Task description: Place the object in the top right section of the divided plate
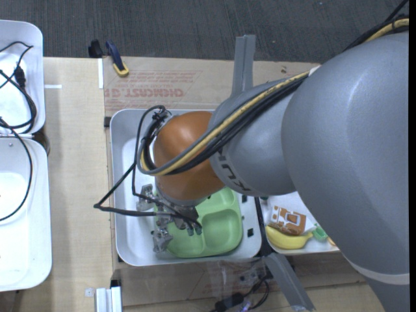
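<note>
1. Over the divided plate, the arm reaches in from the right and hangs low, its orange band covering the plate's upper sections; this posture suits a vertical approach into a compartment.
2. The gripper sits at the plate's left edge, just above the rim. Whether it is clenched, released or grasping something cannot be told, as cables and the wrist body obscure it.
3. The plate lies inside the white bin, against its lower wall.
4. The object to be placed cannot be identified; nothing is seen held at the gripper.
5. To the right of the plate, in the neighbouring bin, lie a banana and a small printed packet, well apart from the gripper.
6. Judged from this layout, the top right section lies hidden beneath the wrist, so placement there is unconfirmed.
</note>
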